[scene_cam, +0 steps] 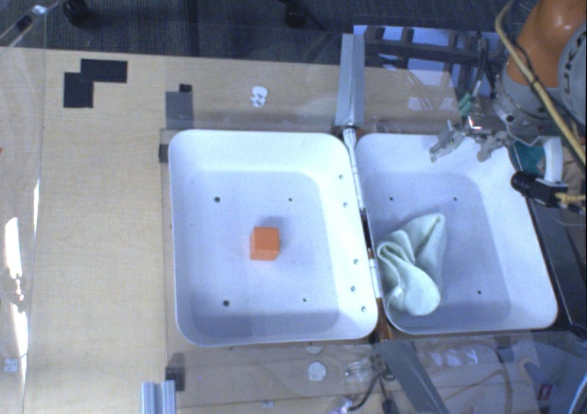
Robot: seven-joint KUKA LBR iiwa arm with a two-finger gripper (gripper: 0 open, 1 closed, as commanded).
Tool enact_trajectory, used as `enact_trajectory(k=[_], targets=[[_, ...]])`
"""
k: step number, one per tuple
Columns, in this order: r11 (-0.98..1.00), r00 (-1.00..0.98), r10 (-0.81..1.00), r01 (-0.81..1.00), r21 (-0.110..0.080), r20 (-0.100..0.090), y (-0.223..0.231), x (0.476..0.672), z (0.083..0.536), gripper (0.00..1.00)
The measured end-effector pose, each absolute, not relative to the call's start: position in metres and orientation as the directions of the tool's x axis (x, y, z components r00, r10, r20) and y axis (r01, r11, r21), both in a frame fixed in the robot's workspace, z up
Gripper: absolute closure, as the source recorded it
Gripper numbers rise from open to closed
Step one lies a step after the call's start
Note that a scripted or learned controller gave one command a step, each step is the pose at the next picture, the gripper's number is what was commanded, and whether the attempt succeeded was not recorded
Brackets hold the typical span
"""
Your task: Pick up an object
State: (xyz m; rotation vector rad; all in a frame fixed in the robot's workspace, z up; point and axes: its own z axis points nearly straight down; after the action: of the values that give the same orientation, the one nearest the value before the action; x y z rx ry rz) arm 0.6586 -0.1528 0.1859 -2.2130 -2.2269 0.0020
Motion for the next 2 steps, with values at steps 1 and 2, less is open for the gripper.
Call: enact_trajectory(k=[1,2], targets=[[-0.047,0.047,0.999,0.999,0.002,-0.001,-0.1767,0.6689,0.0943,0.0],[-0.04,0.04,0.999,0.999,0.002,-0.004,-0.1753,0.6697,0.1032,1.0]])
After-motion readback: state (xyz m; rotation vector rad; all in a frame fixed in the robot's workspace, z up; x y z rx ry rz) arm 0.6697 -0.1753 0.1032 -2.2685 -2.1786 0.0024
